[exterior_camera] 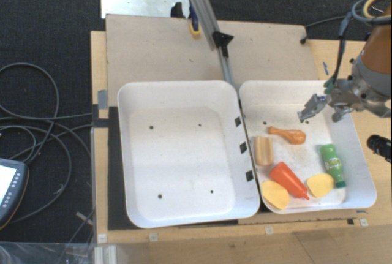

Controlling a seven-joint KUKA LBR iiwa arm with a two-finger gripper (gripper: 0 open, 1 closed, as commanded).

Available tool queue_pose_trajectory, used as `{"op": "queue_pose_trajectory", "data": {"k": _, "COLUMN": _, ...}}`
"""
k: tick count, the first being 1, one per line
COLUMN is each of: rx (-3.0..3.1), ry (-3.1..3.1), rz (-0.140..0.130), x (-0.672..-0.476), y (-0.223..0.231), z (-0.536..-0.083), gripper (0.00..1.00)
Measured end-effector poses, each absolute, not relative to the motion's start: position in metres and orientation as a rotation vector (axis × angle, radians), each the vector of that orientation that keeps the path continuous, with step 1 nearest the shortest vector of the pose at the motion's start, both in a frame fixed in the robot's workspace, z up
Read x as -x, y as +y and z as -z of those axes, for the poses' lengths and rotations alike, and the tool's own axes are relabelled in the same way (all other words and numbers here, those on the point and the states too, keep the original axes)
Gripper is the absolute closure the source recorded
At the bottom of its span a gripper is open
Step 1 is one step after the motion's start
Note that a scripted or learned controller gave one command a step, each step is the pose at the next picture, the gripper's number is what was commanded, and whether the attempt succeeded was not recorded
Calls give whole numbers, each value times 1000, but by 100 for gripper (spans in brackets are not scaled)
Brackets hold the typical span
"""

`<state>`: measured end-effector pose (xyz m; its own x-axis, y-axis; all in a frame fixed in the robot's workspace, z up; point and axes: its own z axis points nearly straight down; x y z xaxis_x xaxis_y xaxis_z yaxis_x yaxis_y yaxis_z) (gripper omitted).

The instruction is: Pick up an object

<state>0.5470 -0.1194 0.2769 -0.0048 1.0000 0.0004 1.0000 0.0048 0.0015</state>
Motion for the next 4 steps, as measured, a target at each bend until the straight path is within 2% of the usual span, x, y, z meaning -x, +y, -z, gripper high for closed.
{"op": "queue_pose_trajectory", "data": {"k": 1, "rx": -2217, "ry": 2224, "rz": -3, "x": -547, "y": -120, "z": -277, "gripper": 0}}
{"op": "queue_pose_trajectory", "data": {"k": 2, "rx": -2222, "ry": 2225, "rz": 3, "x": -552, "y": -112, "z": -220, "gripper": 0}}
{"op": "queue_pose_trajectory", "data": {"k": 4, "rx": -2223, "ry": 2224, "rz": 3, "x": -549, "y": -109, "z": -136, "gripper": 0}}
